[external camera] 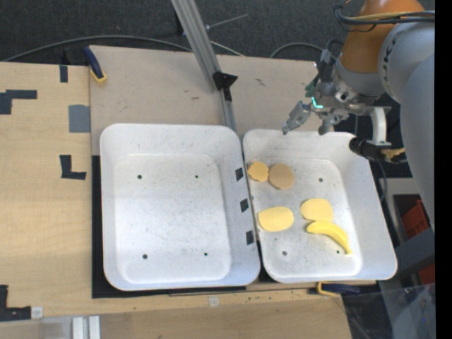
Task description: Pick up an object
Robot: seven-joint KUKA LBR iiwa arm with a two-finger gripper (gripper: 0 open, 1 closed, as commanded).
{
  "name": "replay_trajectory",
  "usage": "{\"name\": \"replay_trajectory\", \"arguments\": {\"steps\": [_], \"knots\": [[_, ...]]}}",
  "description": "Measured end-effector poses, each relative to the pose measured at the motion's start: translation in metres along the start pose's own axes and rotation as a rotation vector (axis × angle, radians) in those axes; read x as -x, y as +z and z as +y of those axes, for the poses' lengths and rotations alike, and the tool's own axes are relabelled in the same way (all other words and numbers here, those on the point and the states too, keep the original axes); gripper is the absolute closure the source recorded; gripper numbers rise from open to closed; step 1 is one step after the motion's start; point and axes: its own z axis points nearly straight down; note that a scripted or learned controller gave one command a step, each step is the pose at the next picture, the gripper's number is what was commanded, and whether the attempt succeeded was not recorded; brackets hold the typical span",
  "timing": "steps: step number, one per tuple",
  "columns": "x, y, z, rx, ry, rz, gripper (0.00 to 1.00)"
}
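The grey arm (402,55) with its orange band reaches in from the right, and its two-finger gripper (308,122) hangs above the far rim of the right-hand shallow white plastic bin (367,189). The two fingers stand apart, released, with nothing between them; a small green light glows just above them on the gripper body.

The pickable things all lie in that right bin. A small round yellow disc (258,171) sits near the bin's far-left part, touching a round tan disc (281,176) just to its right. Nearer the camera lies a yellow oval piece (275,219), and to its right another yellow rounded piece (316,209), with a curved yellow banana-shaped toy (330,234) just beside and below it. The gripper is well apart from all of them.

The left-hand shallow white plastic bin (120,210) shows four small dark holes in its floor. A slanted silver metal pole (201,41) crosses the bench behind the bins. No brand, label or legible writing is visible; the pale wooden bench (42,210) carries only plain dark and grey tape patches.
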Motion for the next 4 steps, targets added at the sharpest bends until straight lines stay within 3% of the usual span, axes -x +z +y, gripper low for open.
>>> {"name": "replay_trajectory", "arguments": {"steps": [1,3,4], "knots": [[0.0,-0.003,0.001,0.005,-0.002,-0.002,0.0],[0.012,0.095,-0.008,-0.001,0.0,-0.002,0.0],[0.011,0.116,-0.009,0.001,-0.001,-0.003,0.0]]}}
